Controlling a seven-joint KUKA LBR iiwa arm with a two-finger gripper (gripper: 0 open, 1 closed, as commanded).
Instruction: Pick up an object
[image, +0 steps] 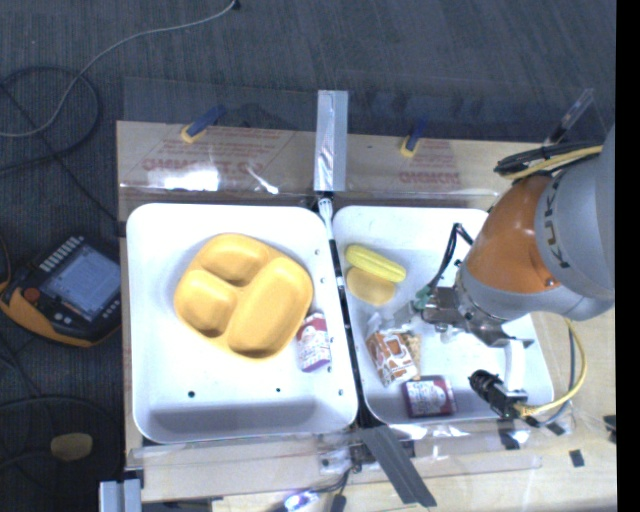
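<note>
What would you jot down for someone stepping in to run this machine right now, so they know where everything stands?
Gripper: the arm reaches in over the right bin; I can't make out the gripper itself, so treat it as holding nothing.

Right bin: a yellow banana-shaped toy at the far left corner, a brown-and-white snack packet below it, and a dark red can on its side near the front edge.

Left bin: a large yellow divided dish and a small bottle lying beside it, by the divider.

Done: nothing visibly lifted.

Left: grasp and raise one item.
</note>
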